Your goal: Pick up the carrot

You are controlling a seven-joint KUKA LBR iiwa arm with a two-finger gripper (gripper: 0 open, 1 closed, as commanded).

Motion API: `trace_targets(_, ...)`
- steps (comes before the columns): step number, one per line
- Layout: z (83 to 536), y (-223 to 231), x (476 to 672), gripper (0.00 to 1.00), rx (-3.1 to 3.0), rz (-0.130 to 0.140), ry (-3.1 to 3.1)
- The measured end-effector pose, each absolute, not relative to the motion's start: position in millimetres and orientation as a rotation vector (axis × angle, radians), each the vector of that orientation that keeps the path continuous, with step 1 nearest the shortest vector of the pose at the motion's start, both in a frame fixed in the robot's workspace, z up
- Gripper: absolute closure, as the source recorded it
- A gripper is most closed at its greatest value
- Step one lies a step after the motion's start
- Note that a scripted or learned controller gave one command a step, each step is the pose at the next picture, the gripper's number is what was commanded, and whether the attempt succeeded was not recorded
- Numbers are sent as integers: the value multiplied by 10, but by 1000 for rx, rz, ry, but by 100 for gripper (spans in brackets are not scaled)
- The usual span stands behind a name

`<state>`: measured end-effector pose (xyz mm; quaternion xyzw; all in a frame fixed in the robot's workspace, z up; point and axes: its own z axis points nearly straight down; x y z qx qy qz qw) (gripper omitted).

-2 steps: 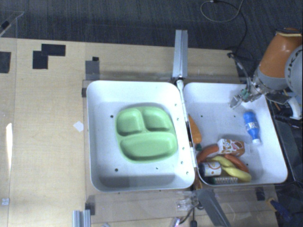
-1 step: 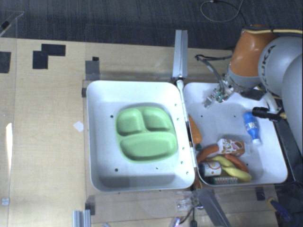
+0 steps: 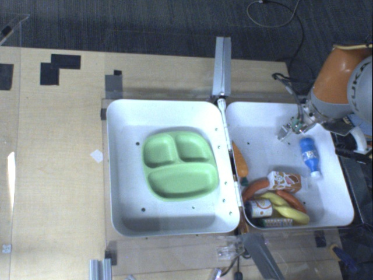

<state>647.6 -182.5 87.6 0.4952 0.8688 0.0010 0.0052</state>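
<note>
Two white bins: one green tray (image 3: pixel 178 165) left; one carrot (image 3: pixel 239 162) at the right bin's nine o'clock; hand (image 3: pixel 294 125), grip state unclear, at one o'clock.

1. The carrot (image 3: pixel 239 162) lies tight against the left wall of the right bin (image 3: pixel 262 116). The wall blocks that side.
2. The bin floor to the right of the carrot is bare, so there is room to come in from there.
3. Just below the carrot sits a pile: a sausage (image 3: pixel 256 186), a small packet (image 3: pixel 285 181), a banana (image 3: pixel 285 210) and a can (image 3: pixel 260 209). They crowd that end.
4. A blue bottle (image 3: pixel 310 156) lies near the right wall, well apart from the carrot.
5. The gripper (image 3: pixel 294 125) is over the top right part of the bin, with bare floor between it and the carrot.
</note>
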Motion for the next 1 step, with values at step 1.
trace_targets(1,1586,-1514,6712,100,1413,3,2800)
